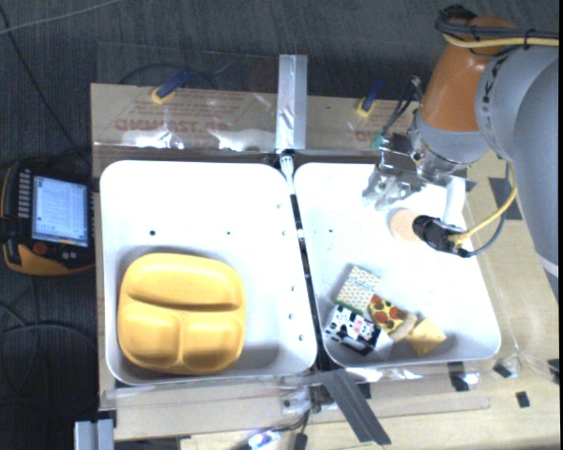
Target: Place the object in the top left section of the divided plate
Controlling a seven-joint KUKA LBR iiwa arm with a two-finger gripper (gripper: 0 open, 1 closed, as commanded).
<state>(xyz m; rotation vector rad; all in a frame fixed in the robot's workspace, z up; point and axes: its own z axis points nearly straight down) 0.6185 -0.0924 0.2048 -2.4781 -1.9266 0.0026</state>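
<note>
The jaws (387, 187) hang over the right bin (479, 289); how far apart they stand is unclear. Just beside them lies a small, flat, peach-coloured round object (401, 224), probably light and stiff, best pinched by its edges. The yellow divided plate (180, 311) sits well away.

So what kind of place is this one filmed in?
Probably a robotics lab bench: a robot arm over two white bins, a handheld control pad on dark carpet, cables trailing.
</note>
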